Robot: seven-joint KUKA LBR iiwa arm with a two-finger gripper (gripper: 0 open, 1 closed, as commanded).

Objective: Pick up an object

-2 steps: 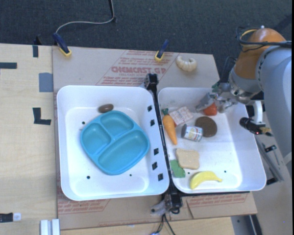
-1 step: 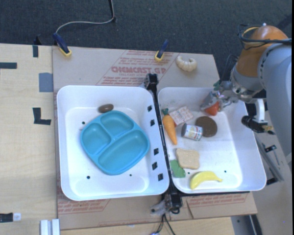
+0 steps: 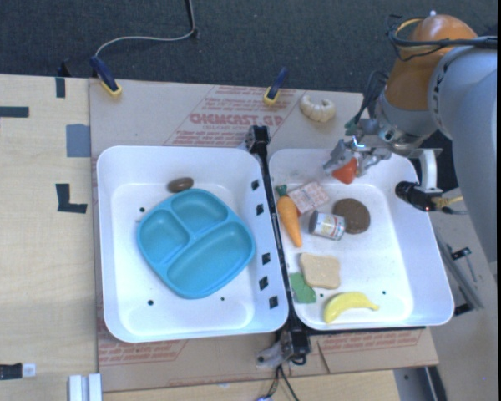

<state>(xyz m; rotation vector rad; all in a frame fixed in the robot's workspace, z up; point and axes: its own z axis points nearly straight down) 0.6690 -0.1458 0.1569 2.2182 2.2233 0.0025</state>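
The gripper [image 3: 351, 159] hangs over the upper part of the right bin [image 3: 417, 261], right of frame centre, its fingers closed around a small red-orange object [image 3: 346, 172] lifted clear of the floor. Below it lie a brown disc [image 3: 351, 215], a can [image 3: 326, 225] and a carrot [image 3: 290, 220].
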